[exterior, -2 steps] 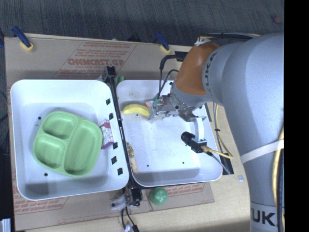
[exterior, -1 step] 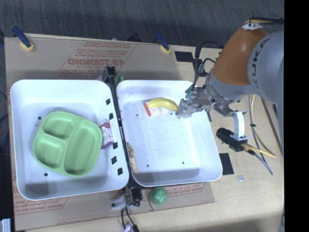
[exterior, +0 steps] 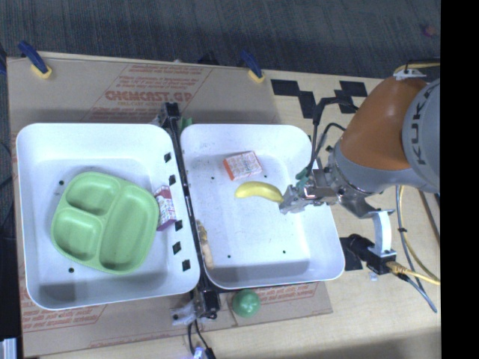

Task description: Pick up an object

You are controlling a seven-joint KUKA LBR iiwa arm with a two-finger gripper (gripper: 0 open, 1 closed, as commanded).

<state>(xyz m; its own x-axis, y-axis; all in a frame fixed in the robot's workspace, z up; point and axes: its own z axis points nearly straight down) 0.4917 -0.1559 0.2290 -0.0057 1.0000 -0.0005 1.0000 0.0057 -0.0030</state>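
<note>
The gripper (exterior: 293, 200) sits at the banana's (exterior: 259, 191) right tip, with how far it is open impossible to tell, so a pinch this far off-centre risks the curved fruit slipping out sideways.

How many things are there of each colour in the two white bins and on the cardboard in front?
Green: 2, the divided plate in the left bin and the ball on the cardboard.
Yellow: 1, the banana in the right bin.
Orange and white: 1, the small box.
Red and white: 1, the packet beside the plate.
Total: 5
</note>
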